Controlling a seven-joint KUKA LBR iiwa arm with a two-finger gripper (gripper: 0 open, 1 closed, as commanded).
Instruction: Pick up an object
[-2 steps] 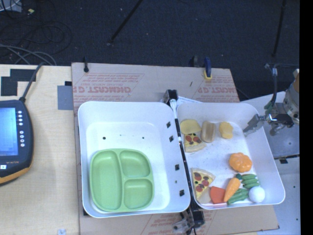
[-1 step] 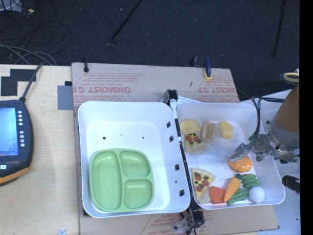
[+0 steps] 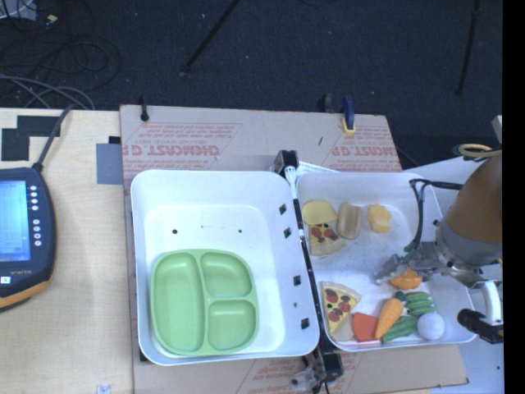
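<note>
Fingers (image 3: 392,267) are spreading apart over a glossy orange lump (image 3: 406,281) in the smooth white bin (image 3: 373,339) on cardboard (image 3: 246,142).

Reaching in from the right edge, orange band above the wrist (image 3: 482,203) uppermost, grey wrist below it angled down and leftward. Gripper (image 3: 399,268) low at the arm's left end — finger state too small and cluttered to make out.
</note>
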